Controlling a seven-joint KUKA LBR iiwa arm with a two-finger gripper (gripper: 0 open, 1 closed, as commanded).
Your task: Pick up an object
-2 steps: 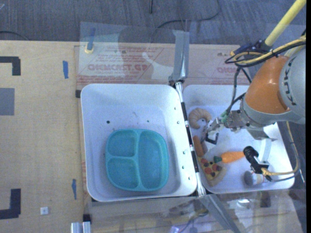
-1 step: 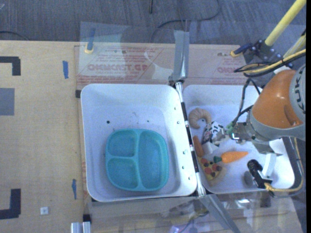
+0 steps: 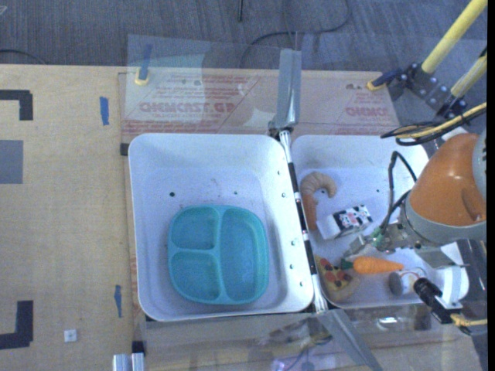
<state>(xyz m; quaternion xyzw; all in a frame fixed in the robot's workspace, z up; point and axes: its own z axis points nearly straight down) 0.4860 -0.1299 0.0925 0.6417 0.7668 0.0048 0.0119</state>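
The right bin [image 3: 352, 154] holds a tan croissant [image 3: 315, 188], a small white box with black print [image 3: 349, 219], an orange carrot [image 3: 379, 267], a pizza slice toy [image 3: 338, 278] and a small grey piece [image 3: 397, 284]. My gripper [image 3: 370, 243] reaches in from the right and hangs low in this bin. It is just above the carrot's left half and just right of the white box. The arm's orange band [image 3: 445, 192] covers the bin's right side.
The left bin [image 3: 155, 168] holds a teal divided plate [image 3: 218, 253] in its front half. A raised divider [image 3: 298, 222] separates the two bins. Cables and yellow rods [image 3: 456, 29] stand at the back right.
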